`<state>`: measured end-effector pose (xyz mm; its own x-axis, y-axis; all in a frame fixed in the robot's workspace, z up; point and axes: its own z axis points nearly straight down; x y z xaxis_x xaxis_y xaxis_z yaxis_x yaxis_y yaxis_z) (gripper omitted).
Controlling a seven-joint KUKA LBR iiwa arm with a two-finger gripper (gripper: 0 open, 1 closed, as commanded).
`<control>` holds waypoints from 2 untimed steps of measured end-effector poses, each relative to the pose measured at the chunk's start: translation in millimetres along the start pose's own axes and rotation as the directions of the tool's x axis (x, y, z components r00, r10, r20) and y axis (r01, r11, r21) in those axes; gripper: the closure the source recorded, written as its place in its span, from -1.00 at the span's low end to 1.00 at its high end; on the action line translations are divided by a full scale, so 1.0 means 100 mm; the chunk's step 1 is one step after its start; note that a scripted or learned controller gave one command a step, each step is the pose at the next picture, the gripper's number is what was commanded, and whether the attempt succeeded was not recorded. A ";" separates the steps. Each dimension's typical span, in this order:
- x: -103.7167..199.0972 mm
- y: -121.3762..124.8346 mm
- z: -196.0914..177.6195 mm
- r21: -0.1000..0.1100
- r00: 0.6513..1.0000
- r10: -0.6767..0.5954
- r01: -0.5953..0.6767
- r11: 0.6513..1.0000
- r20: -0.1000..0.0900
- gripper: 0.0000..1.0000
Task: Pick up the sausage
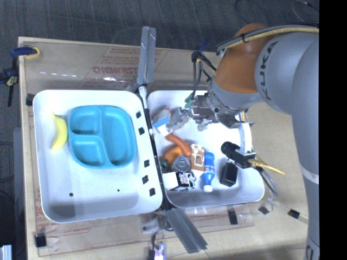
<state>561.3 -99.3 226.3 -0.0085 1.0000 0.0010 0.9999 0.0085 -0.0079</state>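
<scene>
The sausage [178, 141] lies in the right bin [250, 191], near that bin's left wall and about halfway down it. It is an orange-brown, slightly curved link running from upper left to lower right. Its lower end rests against a rounder orange piece [172, 153], and a small printed packet [197, 157] sits just beside it on the right. A blue-and-white bottle [207, 172] lies a little further right.

The jaws [183, 117] hang above the upper part of the same bin, up and slightly right of the sausage, apart from it. Whether they are spread or closed I cannot tell, since the metal parts blur together. Nothing shows between them.

The link looks like a toy: probably light, smooth-skinned and fairly stiff, so it may roll or squirt out under a pinch near an end. The best hold seems to be across its narrow width at mid-length, where the upper side is free of neighbours.

The left bin [40, 140] holds a blue divided tray [103, 134] and 1 banana [58, 132], well apart from the work.
</scene>
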 end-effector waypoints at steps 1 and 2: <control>-0.43 -0.18 1.13 -0.028 1.000 -0.021 0.021 0.999 0.007 -1.00; -0.75 0.03 1.20 -0.035 0.999 -0.053 0.053 0.998 0.007 -1.00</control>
<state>564.5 -174.3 106.5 -0.0615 0.9981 -0.0057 0.9977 0.0616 0.0267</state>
